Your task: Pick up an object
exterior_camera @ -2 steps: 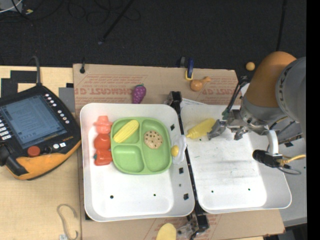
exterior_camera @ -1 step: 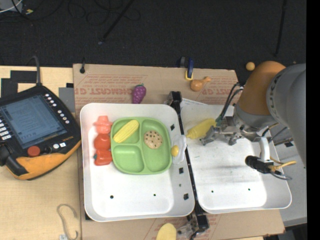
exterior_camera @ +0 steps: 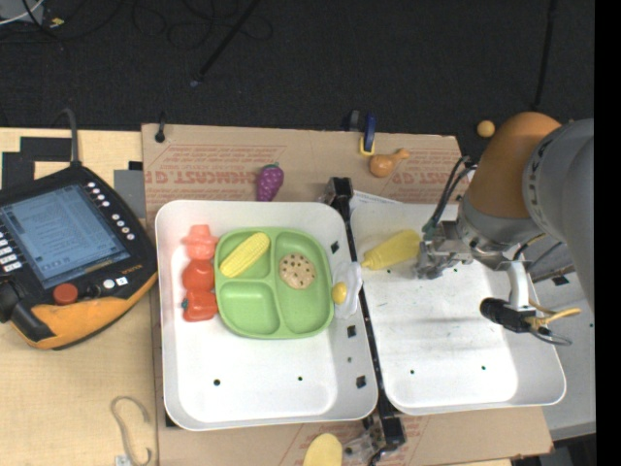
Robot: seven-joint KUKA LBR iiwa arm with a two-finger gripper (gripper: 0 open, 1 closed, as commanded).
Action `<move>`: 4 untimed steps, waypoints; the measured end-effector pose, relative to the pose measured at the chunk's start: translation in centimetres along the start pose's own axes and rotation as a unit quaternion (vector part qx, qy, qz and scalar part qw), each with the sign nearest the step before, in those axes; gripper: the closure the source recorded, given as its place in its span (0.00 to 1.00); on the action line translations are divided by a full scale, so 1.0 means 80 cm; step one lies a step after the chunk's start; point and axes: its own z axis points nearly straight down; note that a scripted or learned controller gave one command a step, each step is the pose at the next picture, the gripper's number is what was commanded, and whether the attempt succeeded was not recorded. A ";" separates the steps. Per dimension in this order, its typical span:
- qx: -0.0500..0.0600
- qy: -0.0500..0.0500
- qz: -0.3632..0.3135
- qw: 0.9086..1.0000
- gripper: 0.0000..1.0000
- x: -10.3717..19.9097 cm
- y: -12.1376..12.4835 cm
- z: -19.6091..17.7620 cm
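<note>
My gripper (exterior_camera: 429, 263) reaches down into the right bin (exterior_camera: 466, 377) near its far left corner. A yellow bottle-like toy (exterior_camera: 391, 251) lies just left of it, its right end touching or nearly touching the gripper. In the left bin (exterior_camera: 252, 386) sits a green divided plate (exterior_camera: 254, 311) holding a corn cob (exterior_camera: 243, 252) and a cookie (exterior_camera: 297, 271). A red and pink toy figure (exterior_camera: 198, 275) lies to the left of the plate. A small yellow piece (exterior_camera: 340, 294) rests at the plate's right edge.
Behind the bins, a purple grape toy (exterior_camera: 270, 181) and an orange gourd (exterior_camera: 386, 162) lie on the cardboard. A yellow object (exterior_camera: 323, 449) sits in front of the bins. A teach pendant (exterior_camera: 68, 250) rests on the bench at left.
</note>
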 end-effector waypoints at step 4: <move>0.000 0.001 -0.002 1.000 1.00 0.062 -0.034 -0.174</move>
